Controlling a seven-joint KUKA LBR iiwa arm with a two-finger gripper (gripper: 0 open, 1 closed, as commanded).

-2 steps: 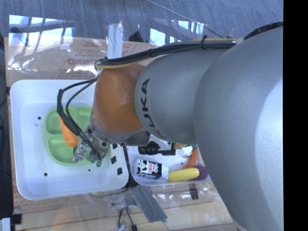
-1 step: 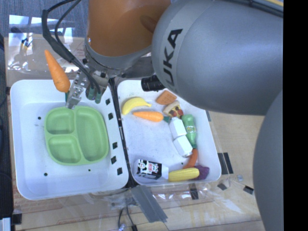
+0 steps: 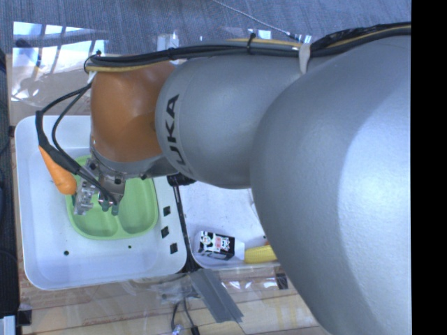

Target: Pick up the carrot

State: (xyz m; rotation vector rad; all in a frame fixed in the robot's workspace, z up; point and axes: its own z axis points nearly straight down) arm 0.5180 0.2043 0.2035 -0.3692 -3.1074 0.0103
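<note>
Arm (image 3: 314,138): seen nearest, grey, reaching in from the right | carrot (image 3: 57,172): laid in left bin (image 3: 42,257), beside green tray (image 3: 136,215) | gripper (image 3: 94,199): held over tray, finger state not discernible | right bin (image 3: 209,201): black-and-white pack (image 3: 215,245), yellow item (image 3: 260,254)

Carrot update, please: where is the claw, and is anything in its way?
Claw over green tray, left bin. Carrot beside it, not gripped. Black cable crosses carrot.

The orange carrot (image 3: 59,174) lies slanted in the left bin, beside a green tray.
</note>
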